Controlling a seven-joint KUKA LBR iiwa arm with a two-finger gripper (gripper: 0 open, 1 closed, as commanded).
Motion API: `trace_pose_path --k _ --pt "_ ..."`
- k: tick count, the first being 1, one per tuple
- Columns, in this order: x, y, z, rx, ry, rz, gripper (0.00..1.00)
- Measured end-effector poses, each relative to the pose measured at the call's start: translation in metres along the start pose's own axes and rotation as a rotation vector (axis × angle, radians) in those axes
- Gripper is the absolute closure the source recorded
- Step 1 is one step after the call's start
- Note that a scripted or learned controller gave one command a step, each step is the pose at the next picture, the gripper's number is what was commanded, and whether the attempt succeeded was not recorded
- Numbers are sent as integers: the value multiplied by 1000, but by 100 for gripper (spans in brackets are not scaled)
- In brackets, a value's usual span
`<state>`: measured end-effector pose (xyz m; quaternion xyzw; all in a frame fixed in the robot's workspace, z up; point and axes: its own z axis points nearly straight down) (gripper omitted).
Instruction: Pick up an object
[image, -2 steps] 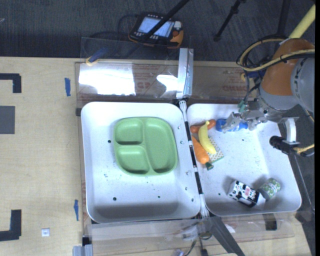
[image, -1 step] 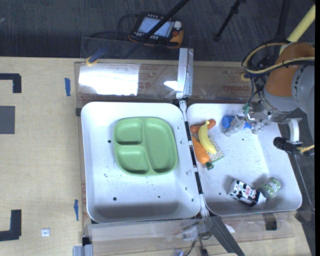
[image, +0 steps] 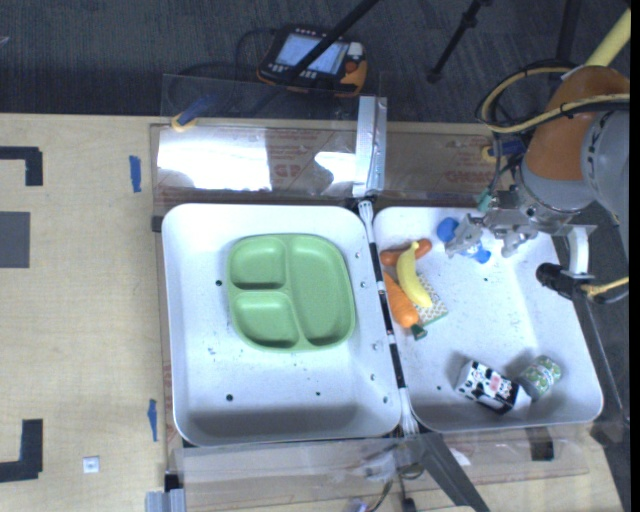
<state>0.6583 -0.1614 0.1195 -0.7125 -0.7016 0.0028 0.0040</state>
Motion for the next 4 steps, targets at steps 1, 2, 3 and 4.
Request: trace_pose_path --k 1,2,3,4 --pt "11 6 24 11 -13 -40 0" --pt "9 2 21 34 -12 -39 100" --pt "-41 10 -116 -10 -6 -466 100" --pt "-41 9 -116 -10 -6 -466 0"
